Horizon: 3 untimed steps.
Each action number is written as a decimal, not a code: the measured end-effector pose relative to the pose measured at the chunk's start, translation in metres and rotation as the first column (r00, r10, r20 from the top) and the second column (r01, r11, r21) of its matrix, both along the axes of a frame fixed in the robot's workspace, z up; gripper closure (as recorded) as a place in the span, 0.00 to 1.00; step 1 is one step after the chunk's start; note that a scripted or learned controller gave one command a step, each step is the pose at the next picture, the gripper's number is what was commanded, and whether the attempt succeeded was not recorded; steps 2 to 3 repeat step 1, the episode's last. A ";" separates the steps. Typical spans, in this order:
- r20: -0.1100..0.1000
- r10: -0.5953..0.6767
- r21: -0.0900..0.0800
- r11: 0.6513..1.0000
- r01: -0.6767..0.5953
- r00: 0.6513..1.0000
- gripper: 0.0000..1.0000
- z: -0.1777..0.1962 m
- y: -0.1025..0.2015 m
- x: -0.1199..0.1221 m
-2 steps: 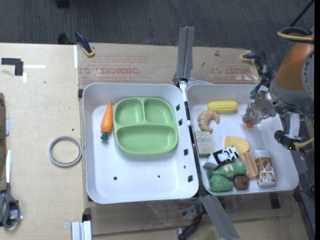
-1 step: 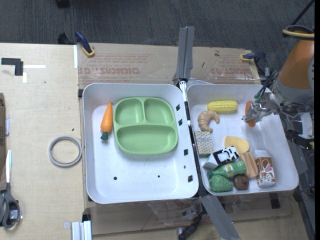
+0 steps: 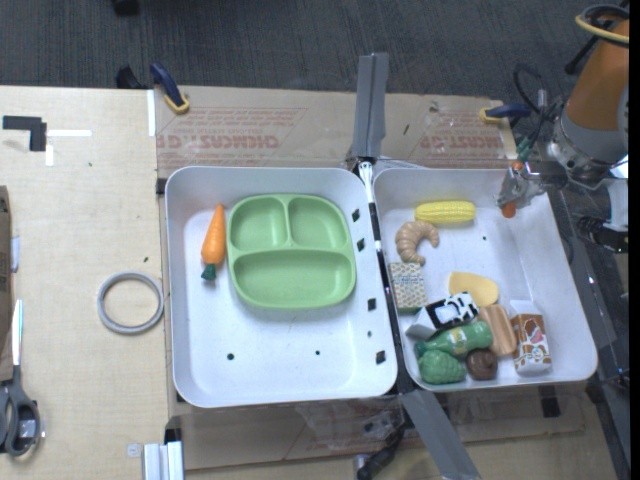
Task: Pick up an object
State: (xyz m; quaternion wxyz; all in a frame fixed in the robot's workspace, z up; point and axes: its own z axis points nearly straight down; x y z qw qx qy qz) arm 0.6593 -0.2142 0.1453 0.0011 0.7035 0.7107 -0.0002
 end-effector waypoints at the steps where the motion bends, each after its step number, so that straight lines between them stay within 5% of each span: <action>1: 0.000 0.037 0.001 0.999 -0.037 0.999 1.00 0.060 0.065 0.000; 3: 0.000 0.037 0.001 0.999 -0.037 0.999 1.00 0.060 0.065 0.000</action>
